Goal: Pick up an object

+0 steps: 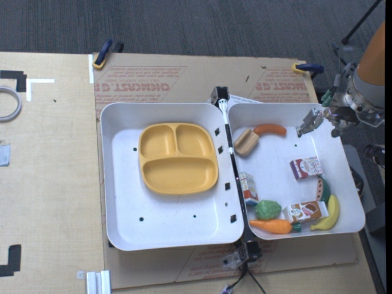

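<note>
One open, empty tool (pixel 323 122).

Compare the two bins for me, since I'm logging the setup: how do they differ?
The left bin holds one thing, a yellow divided plate; the right bin holds many small toy foods, among them a carrot, banana and sausage. The gripper hovers over the right bin, not the left. Both are shallow and white.

Desk (pixel 49 213) tan; cardboard sheet (pixel 159 81) under both bins. Blue clamps (pixel 103 52) at its far corners. Dark carpet (pixel 184 11) beyond.
</note>
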Tool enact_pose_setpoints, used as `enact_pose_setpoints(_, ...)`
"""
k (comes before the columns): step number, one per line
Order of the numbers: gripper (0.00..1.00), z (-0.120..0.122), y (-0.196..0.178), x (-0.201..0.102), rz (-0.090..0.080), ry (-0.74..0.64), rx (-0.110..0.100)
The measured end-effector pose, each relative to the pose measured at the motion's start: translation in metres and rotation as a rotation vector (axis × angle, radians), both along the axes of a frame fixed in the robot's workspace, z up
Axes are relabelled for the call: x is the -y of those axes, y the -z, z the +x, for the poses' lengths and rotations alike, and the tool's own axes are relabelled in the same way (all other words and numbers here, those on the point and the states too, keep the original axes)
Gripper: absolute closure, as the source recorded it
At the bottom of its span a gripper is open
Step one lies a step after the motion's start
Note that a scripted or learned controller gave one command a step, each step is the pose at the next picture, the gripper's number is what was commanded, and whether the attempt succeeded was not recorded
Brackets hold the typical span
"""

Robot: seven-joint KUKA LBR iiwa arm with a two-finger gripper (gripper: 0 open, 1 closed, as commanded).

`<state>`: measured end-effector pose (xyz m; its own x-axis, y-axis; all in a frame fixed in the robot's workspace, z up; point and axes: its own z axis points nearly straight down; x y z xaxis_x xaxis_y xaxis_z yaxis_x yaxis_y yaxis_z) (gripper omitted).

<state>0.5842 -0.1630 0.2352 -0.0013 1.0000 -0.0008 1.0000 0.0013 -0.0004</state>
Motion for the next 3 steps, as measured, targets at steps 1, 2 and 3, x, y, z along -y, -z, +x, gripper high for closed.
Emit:
enact_pose_setpoints(1,0.00,-0.040,0.132,-0.018,0.000,-0.249,0.001)
enact_pose_setpoints(2,0.00,-0.013,0.139,0.029,-0.004,-0.580,0.008)
enact_pose_setpoints(3,1.00,-0.011,0.128,0.030,-0.010,-0.577,0.014)
